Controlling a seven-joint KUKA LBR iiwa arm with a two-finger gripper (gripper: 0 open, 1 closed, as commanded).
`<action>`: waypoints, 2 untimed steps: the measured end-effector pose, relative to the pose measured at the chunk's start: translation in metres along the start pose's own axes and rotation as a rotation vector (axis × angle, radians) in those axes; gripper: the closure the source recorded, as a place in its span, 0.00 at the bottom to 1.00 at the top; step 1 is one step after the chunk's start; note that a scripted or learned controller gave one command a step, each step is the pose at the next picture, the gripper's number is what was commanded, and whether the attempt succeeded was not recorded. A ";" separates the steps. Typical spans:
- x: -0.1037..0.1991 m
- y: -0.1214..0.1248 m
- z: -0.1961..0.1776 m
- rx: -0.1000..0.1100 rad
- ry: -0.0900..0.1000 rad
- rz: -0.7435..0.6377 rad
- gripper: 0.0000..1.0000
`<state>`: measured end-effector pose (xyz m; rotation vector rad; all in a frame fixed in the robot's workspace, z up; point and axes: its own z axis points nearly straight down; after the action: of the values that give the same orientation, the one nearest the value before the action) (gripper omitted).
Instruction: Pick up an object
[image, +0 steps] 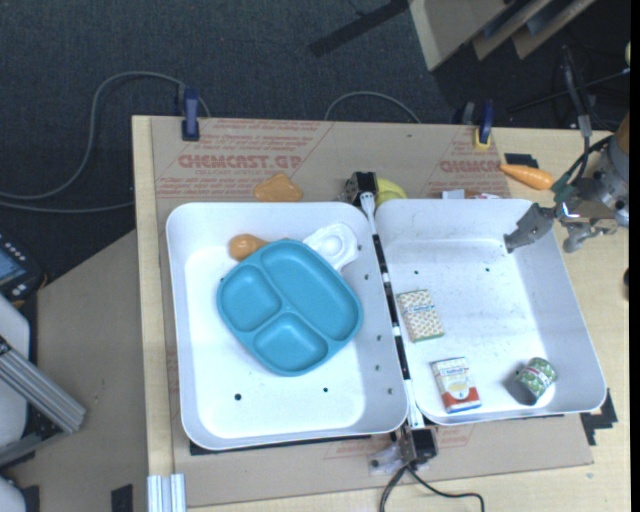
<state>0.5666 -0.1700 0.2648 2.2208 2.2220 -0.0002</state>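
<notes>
I see my gripper (540, 228), fingers spread and empty, over the right bin's (470, 225) far right corner, with the nearest pick, the green can (535, 379), down by the near right corner.

Board under the bins (300, 150), left print: red "CHEMCAST GP", repeated.
Board, right print: same red lettering, partly hidden.
Small packets' labels: unreadable.

blue three-compartment plastic tray (289, 306): smooth, kinda satin | two shallow white plastic bins (300, 415): smooth with a soft sheen | brown printed cardboard sheet (240, 155) under them: matt, papery | small red-and-white carton (456, 385): printed paper look
</notes>
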 end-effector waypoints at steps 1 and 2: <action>0.034 -0.094 0.107 0.018 0.007 0.002 0.00; 0.080 -0.089 0.157 0.008 0.005 -0.003 0.00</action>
<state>0.4775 -0.0905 0.1080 2.2237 2.2323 -0.0039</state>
